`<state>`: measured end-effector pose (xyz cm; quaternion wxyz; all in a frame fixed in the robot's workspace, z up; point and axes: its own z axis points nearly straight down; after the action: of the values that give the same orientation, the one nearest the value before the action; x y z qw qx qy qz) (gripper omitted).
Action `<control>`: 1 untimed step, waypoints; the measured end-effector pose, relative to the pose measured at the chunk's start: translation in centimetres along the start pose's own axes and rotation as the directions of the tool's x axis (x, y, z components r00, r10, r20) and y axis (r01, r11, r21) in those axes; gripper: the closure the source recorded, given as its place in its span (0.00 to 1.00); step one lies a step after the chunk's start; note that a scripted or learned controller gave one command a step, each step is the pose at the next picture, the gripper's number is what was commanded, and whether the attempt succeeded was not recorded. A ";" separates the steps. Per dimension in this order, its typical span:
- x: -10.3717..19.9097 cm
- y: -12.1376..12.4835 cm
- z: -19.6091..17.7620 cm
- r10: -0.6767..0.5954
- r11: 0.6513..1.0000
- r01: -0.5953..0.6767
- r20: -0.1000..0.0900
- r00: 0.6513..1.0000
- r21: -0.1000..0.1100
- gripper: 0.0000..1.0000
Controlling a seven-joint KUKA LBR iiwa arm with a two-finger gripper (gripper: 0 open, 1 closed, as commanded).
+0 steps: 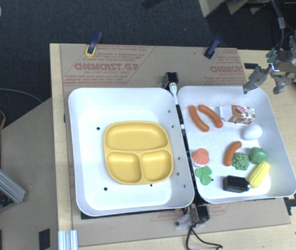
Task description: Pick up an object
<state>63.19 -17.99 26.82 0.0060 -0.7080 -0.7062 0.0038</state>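
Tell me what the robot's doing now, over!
Pincer open, nothing in it, hovering at the right bin's far corner. Toy food lying unpicked: nearest are the small packet and white egg. Nothing in the way.

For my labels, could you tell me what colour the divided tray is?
Yellow; the divided tray shows best in the camera view.

Dark blue carpet floor (44, 14) around a cardboard-topped bench (137, 61), evenly lit.
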 end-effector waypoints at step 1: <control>0.1 0.2 -0.8 -0.003 1.000 0.003 0.003 1.000 -0.013 0.00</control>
<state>63.41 -17.94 27.58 0.0005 -0.7070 -0.7072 0.0002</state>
